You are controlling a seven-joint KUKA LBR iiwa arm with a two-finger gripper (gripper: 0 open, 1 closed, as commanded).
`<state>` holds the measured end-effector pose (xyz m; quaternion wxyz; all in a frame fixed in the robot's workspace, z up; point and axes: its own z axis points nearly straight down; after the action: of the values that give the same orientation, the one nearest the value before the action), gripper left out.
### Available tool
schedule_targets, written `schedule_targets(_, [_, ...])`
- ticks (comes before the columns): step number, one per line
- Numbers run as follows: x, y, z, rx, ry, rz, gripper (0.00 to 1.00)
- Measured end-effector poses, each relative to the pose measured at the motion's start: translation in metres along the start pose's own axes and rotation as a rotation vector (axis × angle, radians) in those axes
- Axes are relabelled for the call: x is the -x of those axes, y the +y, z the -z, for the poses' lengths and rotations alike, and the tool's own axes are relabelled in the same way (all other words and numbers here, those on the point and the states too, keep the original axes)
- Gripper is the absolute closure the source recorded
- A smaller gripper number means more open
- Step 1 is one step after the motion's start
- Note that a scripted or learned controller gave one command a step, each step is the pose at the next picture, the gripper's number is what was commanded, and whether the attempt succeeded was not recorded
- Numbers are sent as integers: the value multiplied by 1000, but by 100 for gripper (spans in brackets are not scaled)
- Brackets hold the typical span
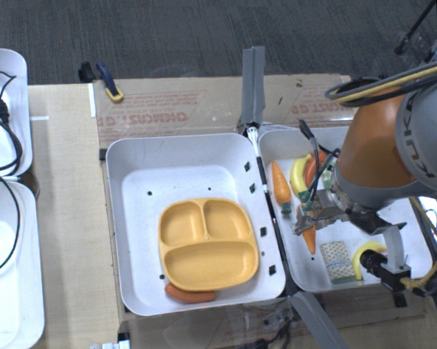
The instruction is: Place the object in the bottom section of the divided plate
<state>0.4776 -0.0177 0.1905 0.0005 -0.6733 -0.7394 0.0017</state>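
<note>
Pincer (308,220) low in the right bin (402,273), closed on a small carrot (310,240) hanging beneath it, right of the yellow divided plate (208,243); a sausage (190,293) lies against the plate's near rim.

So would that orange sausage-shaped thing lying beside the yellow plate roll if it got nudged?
Probably. The orange sausage-shaped toy looks round and smooth, so it may roll sideways. It lies against the yellow divided plate near the white bin's wall, which would likely stop it.
</note>
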Motion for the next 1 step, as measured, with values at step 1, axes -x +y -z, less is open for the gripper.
schedule_targets(1, [-4, 1, 71, 2, -1, -14, 100])
